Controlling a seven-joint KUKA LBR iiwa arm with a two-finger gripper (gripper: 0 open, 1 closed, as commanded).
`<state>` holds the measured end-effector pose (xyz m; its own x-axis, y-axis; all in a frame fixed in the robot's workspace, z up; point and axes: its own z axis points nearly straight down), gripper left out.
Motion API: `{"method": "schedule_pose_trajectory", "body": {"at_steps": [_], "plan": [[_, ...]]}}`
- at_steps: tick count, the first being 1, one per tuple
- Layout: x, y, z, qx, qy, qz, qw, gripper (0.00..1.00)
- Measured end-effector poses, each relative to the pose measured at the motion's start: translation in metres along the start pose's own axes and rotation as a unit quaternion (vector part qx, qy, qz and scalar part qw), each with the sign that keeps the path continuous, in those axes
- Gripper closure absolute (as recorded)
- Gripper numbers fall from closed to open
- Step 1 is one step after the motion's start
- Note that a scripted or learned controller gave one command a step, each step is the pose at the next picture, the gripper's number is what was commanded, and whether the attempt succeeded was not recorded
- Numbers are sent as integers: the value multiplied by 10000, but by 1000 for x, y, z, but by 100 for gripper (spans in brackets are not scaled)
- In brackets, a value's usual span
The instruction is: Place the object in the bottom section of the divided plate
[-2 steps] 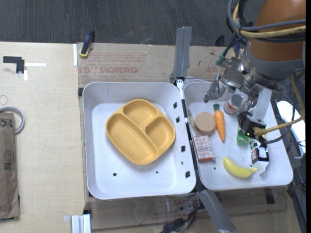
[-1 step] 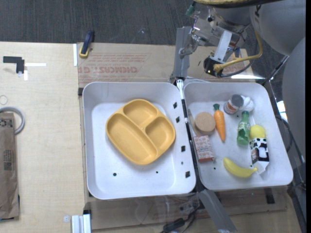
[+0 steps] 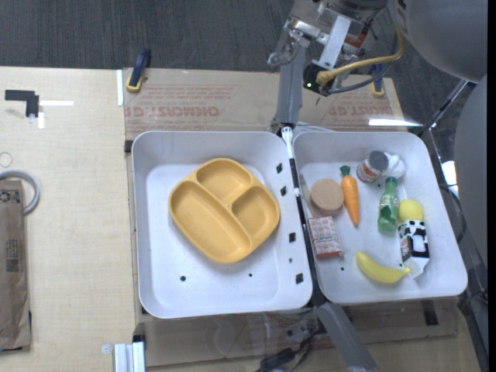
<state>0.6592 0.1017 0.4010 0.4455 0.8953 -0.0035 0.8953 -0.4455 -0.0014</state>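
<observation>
Yellow, the divided plate (image 3: 225, 208) lies in the left bin (image 3: 147, 231), well apart from the pincer (image 3: 314, 49), which hangs above the far edge of the counter (image 3: 62, 208), past the seam between the bins. Whether the pincer is open or closed cannot be told. The right bin (image 3: 442, 270) holds a carrot (image 3: 351, 199), a banana (image 3: 381, 270), a round biscuit (image 3: 327, 195), a red packet (image 3: 325, 236), a green bottle (image 3: 387, 205) and a lemon (image 3: 411, 210).
</observation>
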Motion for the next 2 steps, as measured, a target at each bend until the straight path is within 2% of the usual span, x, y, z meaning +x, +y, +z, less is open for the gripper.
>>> {"method": "schedule_pose_trajectory", "body": {"at_steps": [1,2], "plan": [[2,-114,45,9,-8,721,9974,0],[1,-114,45,7,-8,722,9974,0]]}}
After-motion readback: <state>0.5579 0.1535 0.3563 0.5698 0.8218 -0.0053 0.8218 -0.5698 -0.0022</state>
